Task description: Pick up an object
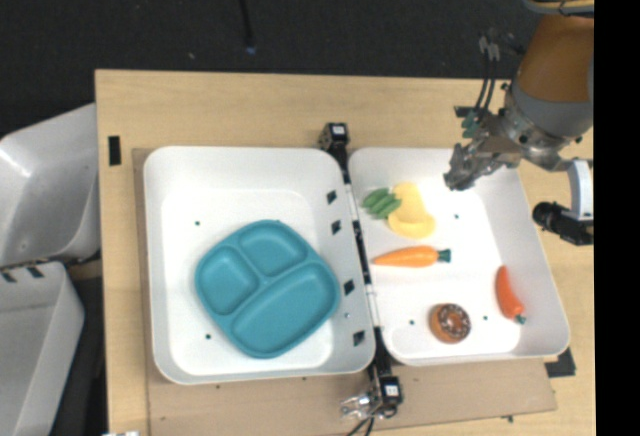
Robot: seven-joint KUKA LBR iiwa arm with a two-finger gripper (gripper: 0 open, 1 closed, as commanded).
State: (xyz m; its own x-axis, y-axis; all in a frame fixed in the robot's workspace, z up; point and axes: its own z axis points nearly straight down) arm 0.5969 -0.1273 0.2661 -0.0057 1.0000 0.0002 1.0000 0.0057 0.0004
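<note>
Pincer (pixel 462 169) hangs over the right bin's (pixel 535 254) far edge; I cannot tell its state. On the bench (pixel 250 109), the left bin (pixel 170 214) holds 1 blue divided plate (pixel 265 287). Nearer the camera than the pincer, well spaced in the right bin, lie yellow corn (pixel 405 208), carrot (pixel 410 257), donut (pixel 450 322) and red pepper (pixel 509 292).

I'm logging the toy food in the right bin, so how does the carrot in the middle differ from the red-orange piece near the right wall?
The carrot lies roughly crosswise in the right bin; the red-orange piece lies nearly lengthwise by the right wall. The carrot looks longer and paler orange; the red-orange piece is shorter and redder. The carrot sits mid-bin just below the yellow toy; the red-orange piece sits apart, right of the donut. Both are tapered with a green end.
</note>
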